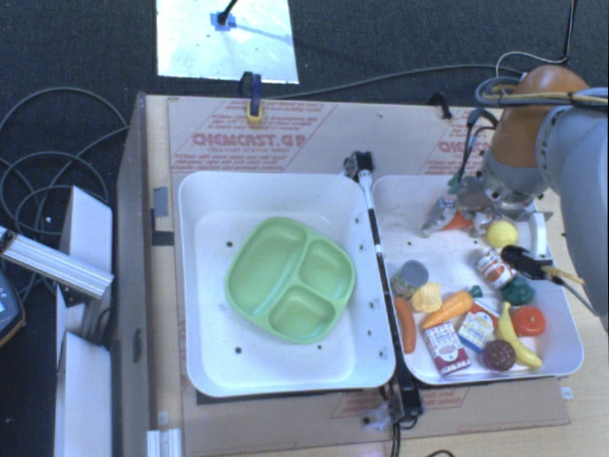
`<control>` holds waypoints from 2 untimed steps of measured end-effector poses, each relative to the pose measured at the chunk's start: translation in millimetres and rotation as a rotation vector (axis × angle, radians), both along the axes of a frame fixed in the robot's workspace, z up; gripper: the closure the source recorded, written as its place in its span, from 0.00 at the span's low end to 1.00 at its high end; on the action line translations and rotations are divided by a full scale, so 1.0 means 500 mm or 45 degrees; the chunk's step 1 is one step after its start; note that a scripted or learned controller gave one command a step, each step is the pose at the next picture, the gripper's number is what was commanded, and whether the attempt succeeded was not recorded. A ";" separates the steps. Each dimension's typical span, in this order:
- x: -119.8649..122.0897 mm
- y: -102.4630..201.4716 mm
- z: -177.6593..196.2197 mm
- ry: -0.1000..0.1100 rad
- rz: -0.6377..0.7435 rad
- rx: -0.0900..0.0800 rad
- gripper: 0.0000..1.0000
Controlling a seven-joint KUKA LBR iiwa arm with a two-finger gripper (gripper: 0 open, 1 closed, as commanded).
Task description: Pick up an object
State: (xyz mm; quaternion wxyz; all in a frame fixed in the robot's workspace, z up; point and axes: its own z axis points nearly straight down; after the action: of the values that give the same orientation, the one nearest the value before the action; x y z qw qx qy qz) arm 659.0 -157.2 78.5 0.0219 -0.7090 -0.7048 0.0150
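Note:
My gripper (443, 216) is low over the far part of the right bin (571, 355), at the end of the grey arm with the orange band. A small orange item (463, 223) lies right against it; whether it is gripped I cannot make out. Close by are a yellow lemon (501, 233) and a red-and-white can (493, 268). Toward the front lie a grey disc (411, 278), a yellow piece (427, 298), an orange carrot (448, 309), a red box (442, 348), a blue-white carton (475, 329), a banana (515, 337), a tomato (529, 321) and a dark round piece (498, 354).
The left bin (205, 350) holds a green divided plate (290, 279). A second orange stick (406, 325) lies along the right bin's left wall. A black clip rail (376, 246) runs between the two bins. Cables lie on the floor at the far left.

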 end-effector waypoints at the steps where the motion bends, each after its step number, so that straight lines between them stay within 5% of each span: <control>1: -0.009 -0.003 0.006 0.028 0.001 0.001 1.00; 2: -0.006 -0.002 0.008 0.019 0.002 0.001 0.00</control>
State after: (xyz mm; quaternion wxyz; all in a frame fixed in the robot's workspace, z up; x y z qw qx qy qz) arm 656.1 -158.1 82.6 0.0275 -0.7083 -0.7051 0.0200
